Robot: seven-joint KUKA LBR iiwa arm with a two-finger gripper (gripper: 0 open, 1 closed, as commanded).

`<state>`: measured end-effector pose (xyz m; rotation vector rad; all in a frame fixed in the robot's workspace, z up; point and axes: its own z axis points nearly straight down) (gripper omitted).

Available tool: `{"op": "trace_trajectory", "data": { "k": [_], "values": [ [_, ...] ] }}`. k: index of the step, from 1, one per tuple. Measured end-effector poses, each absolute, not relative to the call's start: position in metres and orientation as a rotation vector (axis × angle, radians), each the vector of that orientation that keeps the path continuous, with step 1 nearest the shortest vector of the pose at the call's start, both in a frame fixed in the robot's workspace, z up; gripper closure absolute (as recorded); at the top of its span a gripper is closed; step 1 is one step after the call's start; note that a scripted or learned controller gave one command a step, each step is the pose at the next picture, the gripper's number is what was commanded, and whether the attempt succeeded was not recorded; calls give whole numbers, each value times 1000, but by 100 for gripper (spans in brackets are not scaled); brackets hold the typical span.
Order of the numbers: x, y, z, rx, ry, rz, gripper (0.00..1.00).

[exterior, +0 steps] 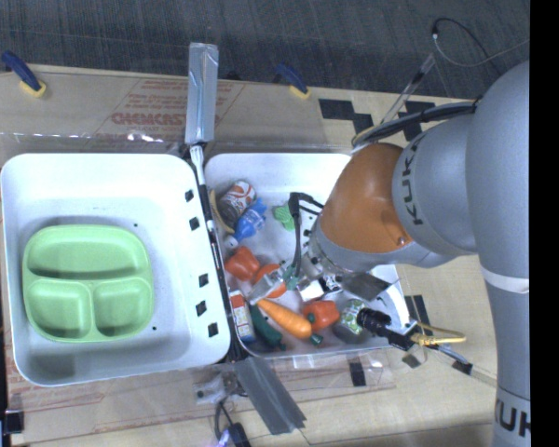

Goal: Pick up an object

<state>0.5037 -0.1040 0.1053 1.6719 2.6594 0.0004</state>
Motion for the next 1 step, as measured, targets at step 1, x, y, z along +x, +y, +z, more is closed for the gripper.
{"op": "trace_trajectory", "data": {
  "k": [1],
  "values": [
    [504, -105, 115, 1669, 2662, -1, 100]
  ]
}}
